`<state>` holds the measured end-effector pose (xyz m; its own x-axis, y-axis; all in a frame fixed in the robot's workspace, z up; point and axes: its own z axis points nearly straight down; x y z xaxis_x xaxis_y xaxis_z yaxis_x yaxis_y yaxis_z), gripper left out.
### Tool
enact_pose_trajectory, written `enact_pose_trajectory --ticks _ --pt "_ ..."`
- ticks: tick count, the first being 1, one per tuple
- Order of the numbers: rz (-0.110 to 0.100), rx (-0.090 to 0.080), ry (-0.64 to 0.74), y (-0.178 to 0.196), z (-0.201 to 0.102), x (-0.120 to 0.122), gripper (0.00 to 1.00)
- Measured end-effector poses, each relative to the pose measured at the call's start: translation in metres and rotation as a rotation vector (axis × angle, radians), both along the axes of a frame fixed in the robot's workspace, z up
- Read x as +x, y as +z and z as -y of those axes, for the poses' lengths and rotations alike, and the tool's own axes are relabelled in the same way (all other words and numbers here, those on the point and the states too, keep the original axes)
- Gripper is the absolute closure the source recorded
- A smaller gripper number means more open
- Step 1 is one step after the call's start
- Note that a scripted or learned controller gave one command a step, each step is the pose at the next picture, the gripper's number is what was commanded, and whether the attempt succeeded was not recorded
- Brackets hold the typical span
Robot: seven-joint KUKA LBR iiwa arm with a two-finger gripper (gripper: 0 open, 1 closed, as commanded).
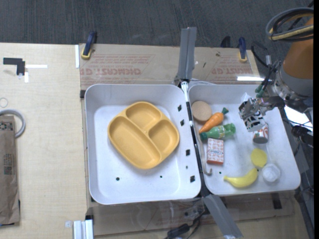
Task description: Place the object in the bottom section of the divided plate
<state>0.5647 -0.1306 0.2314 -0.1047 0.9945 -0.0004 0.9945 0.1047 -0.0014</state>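
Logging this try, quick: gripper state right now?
Gripper: cannot be told. It sits low in the right bin, close to a small red and white can.

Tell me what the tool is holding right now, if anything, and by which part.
It cannot be told. The tool hangs low over the right white bin, just above a small grey-and-red object, but no object shows between its fingers.

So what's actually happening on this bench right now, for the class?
A robot arm reaches in from the right over the right bin, its claw low among toy foods: a carrot, a banana, a round cookie, a small red box and others. The yellow divided plate sits in the left bin with nothing in its sections, so nothing has been placed yet.
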Motion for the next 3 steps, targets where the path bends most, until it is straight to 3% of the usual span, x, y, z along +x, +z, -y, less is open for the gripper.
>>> enact_pose_trajectory --ticks 1,2,3 --pt "0.000 -0.002 -0.231 -0.041 -0.062 0.074 1.00" --pt "-0.001 -0.003 -0.498 0.012 -0.108 0.091 1.00" --pt "-0.001 -0.004 -0.808 0.036 -0.177 0.094 1.00"
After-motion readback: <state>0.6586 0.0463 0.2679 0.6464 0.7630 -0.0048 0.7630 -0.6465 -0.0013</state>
